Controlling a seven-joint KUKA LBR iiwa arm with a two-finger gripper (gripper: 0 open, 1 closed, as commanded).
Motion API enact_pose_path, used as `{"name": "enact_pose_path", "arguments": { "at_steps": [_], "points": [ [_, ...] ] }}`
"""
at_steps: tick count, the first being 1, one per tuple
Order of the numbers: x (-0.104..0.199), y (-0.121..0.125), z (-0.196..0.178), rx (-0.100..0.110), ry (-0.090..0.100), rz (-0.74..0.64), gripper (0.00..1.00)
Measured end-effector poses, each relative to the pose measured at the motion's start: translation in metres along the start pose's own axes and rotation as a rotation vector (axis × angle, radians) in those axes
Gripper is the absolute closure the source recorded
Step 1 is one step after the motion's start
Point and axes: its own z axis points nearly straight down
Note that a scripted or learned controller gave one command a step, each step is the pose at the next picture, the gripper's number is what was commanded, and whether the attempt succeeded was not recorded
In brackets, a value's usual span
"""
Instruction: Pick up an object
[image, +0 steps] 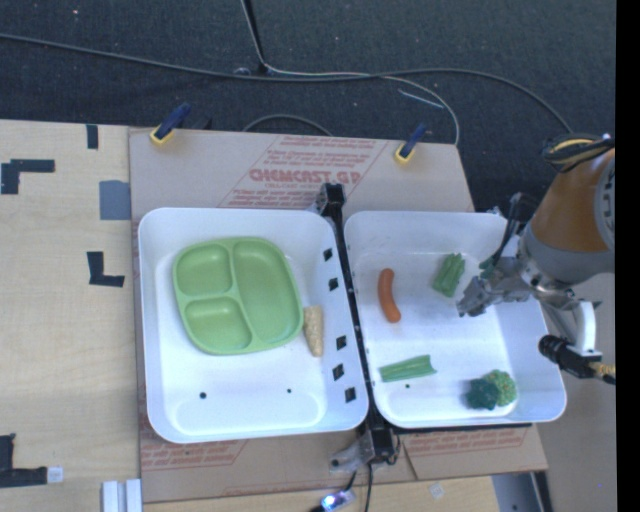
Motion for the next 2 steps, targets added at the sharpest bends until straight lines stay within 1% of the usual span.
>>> {"name": "enact_pose_path", "arguments": {
  "at_steps": [1,2],
  "points": [
    [0.011,-0.001,-0.05,-0.003,-0.001,-0.001,1.0],
    [0.011,0.0,-0.087,-0.001,0.0,0.0,1.0]
  ]
}}
